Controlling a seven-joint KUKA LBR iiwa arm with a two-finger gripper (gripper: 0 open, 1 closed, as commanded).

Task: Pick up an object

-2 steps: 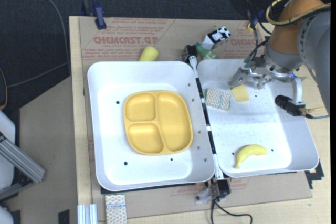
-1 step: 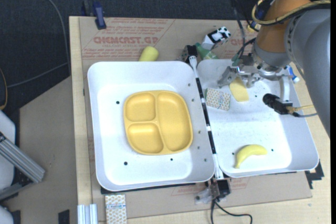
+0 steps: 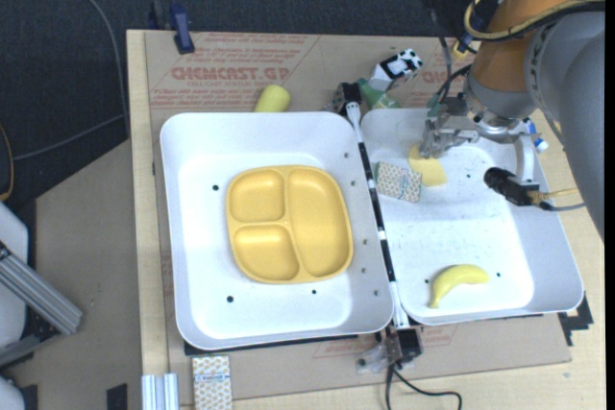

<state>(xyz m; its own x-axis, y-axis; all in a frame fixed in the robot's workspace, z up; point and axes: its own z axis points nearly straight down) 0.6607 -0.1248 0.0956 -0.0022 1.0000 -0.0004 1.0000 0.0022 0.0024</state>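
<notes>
In the right bin (image 3: 538,245), a small yellow block (image 3: 431,172) lies near the back left corner. My gripper (image 3: 438,141) is low over the block's far edge, reaching in from the right, and part of the block is hidden under it. A grey patterned square pad (image 3: 398,180) lies just left of the block. A yellow banana (image 3: 455,281) rests near the bin's front edge, well apart from the gripper.
The left bin (image 3: 192,235) holds a yellow divided plate (image 3: 288,224). Behind the bins, on the bench, lie a yellow cylinder (image 3: 272,98), a black-and-white toy (image 3: 399,65) and a blue clip (image 3: 180,27). The wall between the bins runs just left of the pad.
</notes>
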